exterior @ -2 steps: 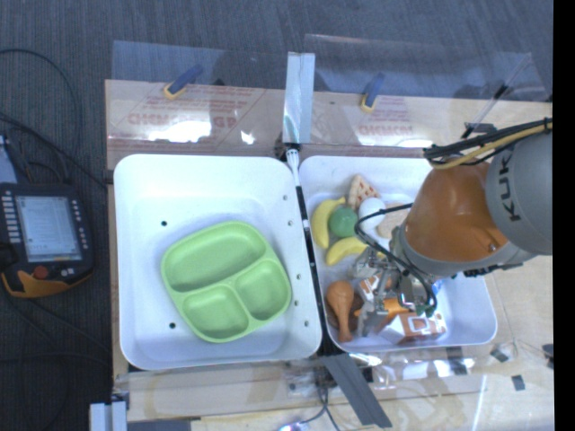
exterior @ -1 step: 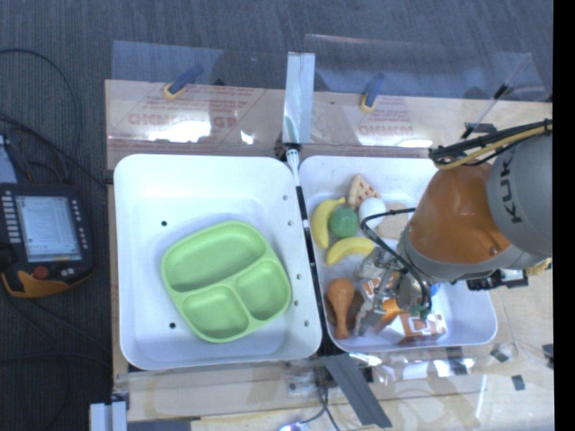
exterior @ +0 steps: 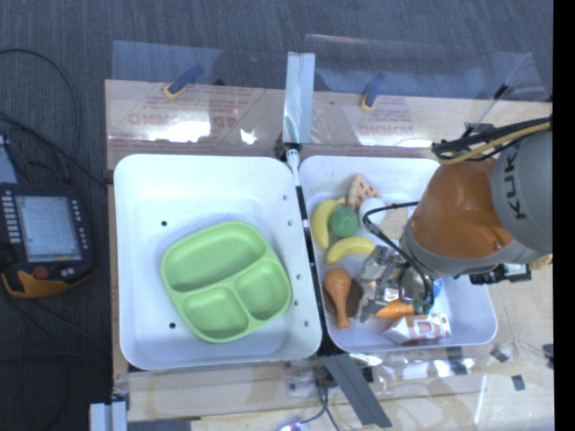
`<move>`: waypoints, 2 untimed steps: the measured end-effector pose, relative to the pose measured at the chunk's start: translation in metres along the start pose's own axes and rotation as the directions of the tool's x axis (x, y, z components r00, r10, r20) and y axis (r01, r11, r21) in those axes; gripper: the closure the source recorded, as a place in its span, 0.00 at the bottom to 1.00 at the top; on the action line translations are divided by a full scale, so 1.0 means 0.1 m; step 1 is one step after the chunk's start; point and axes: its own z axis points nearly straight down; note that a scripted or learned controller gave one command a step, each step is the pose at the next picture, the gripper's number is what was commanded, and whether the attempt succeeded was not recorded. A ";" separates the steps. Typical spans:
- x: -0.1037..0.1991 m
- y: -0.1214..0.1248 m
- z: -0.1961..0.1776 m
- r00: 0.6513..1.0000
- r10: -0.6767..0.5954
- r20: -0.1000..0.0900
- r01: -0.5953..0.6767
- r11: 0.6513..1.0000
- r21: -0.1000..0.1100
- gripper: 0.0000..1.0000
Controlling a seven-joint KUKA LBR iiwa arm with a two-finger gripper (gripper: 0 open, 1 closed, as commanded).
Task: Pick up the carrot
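From above, the right bin [exterior: 481, 326] is crowded: the gripper [exterior: 388, 287] sits low among a drumstick [exterior: 339, 293], bananas [exterior: 349, 249] and a carton [exterior: 418, 329], close to the front wall. The carrot [exterior: 396, 310], small, orange and tapered, lies just beside the claw; I can't tell how wide the claw stands or whether it grips anything. The left bin [exterior: 144, 187] holds a green tray [exterior: 226, 281]

Glossy white plastic bins [exterior: 135, 268] hold a matt green plastic tray [exterior: 226, 280].
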 end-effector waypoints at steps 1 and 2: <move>0.29 0.92 -1.39 0.995 -0.101 -0.024 0.101 0.995 -0.001 1.00; 0.30 0.90 -1.36 0.995 -0.098 -0.030 0.098 0.995 0.001 0.00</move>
